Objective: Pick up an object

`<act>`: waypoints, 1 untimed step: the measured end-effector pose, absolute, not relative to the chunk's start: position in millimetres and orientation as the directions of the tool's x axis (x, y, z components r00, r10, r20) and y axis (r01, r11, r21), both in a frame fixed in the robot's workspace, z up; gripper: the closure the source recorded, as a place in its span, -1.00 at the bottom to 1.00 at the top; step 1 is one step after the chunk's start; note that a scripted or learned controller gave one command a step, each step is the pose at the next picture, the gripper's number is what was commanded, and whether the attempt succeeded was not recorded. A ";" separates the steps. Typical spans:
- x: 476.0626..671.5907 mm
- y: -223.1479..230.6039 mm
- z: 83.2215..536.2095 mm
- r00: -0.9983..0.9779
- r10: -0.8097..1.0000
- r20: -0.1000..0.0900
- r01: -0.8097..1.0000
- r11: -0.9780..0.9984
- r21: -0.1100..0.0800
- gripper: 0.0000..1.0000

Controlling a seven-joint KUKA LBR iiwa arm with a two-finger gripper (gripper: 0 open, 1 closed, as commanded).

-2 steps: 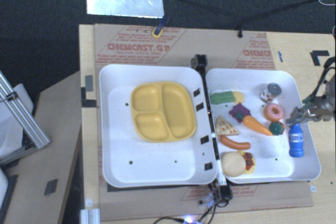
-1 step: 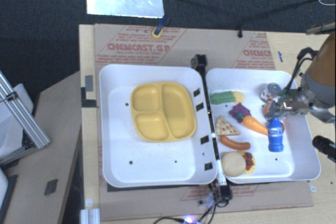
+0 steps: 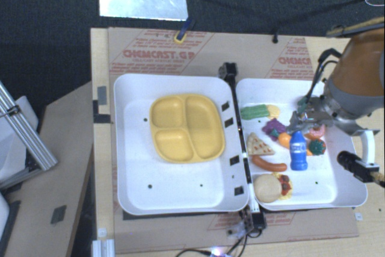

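Camera view: the gripper (image 3: 302, 120) hangs low over the right bin (image 3: 346, 189), at about three o'clock in the scene; whether it is apart or together cannot be told. Just at its six o'clock stands a blue bottle (image 3: 298, 151), among toy foods: hot dog (image 3: 269, 162), burger (image 3: 269, 187), pizza slice (image 3: 259, 145). The yellow divided plate (image 3: 186, 127) sits in the left bin (image 3: 129, 147)

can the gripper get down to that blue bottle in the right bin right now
Probably yes. The gripper hovers just above the blue bottle, which stands upright with nothing over its cap, though toy food crowds its sides.
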State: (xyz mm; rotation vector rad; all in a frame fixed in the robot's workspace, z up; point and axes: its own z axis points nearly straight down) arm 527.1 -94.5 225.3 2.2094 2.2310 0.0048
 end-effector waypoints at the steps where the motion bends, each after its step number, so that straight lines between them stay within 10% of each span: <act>1: 544.8 -33.9 229.6 -0.012 1.000 0.002 1.000 0.012 0.004 1.00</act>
